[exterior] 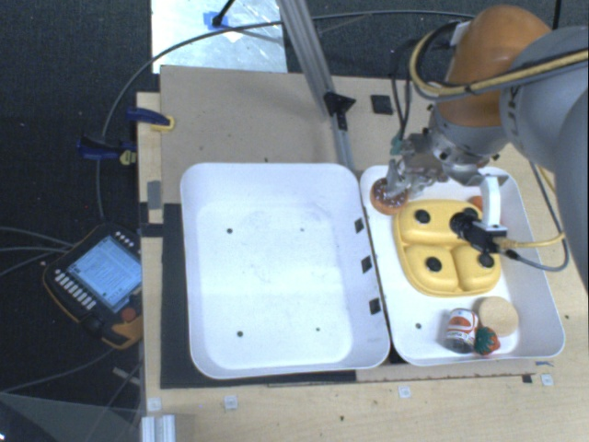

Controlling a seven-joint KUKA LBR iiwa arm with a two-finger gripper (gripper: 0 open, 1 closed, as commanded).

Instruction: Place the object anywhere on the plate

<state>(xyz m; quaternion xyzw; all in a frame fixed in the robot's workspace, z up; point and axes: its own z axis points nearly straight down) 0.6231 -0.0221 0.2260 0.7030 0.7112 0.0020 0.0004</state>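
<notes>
Right-hand bin (543,325): the tool (398,190) hangs over a small brown disc (385,196), doughnut-like, near the bin's far-left corner, just beside the yellow sectioned plate (444,247). You cannot tell from this view how the tool is set, nor whether it grips the disc. Expect the disc to be light, probably firm and smooth; take it across its rim. A can (460,330) and a round piece (498,314) lie nearer the front.

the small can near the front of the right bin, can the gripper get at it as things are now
Probably yes. The can lies uncovered from above, though a tan round object and a small red-green item crowd its side. The gripper is at the bin's far end.
</notes>
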